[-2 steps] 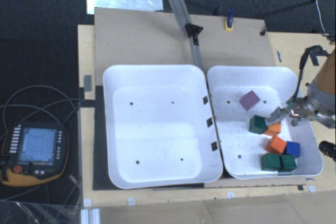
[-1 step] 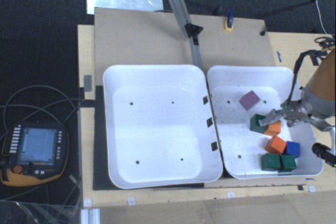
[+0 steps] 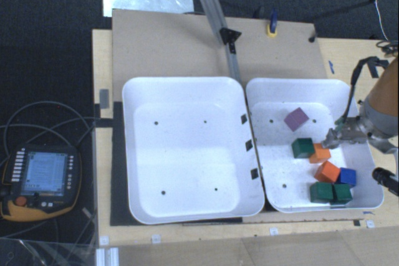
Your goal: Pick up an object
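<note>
2 white bins sit side by side on the tabletop [image 3: 187,28]. Left bin [image 3: 140,96] holds nothing visible. Right bin [image 3: 262,93] holds 7 blocks: purple block [image 3: 297,118] near the bin's middle, apart from the rest; green block [image 3: 303,147] touching a small orange block [image 3: 322,153]; larger orange block [image 3: 327,171] just below, with a blue block [image 3: 347,177] beside it; 2 green blocks [image 3: 331,192] together at the near right corner. Arm enters from the right. Claw [image 3: 332,137] sits low in the right bin, tip just above the small orange block. Cannot tell whether it is released or clenched; no block seen lifted. Teach pendant [image 3: 40,182] lies left of the tabletop.
</note>
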Robot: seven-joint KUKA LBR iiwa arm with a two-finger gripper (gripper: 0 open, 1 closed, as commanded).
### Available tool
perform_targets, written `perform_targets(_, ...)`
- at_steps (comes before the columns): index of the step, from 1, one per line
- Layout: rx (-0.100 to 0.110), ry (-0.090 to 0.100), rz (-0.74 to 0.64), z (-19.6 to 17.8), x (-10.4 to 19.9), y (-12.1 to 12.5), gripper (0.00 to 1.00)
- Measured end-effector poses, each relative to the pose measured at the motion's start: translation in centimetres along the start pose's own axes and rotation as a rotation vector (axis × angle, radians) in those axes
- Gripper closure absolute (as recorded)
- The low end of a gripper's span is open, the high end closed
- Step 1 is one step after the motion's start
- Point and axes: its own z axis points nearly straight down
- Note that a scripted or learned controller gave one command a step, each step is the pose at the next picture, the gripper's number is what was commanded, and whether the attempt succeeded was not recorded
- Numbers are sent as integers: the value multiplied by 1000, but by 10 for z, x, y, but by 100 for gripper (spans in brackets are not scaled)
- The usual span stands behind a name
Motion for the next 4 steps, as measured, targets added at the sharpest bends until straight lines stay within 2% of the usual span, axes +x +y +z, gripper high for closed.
perform_targets(1,11,2,-2,-56,9,7,100)
perform_targets(2,9,1,-1,-118,10,4,100)
perform_targets(3,15,3,-1,-133,9,5,100)
perform_targets(4,16,6,-5,-120,61,11,100)
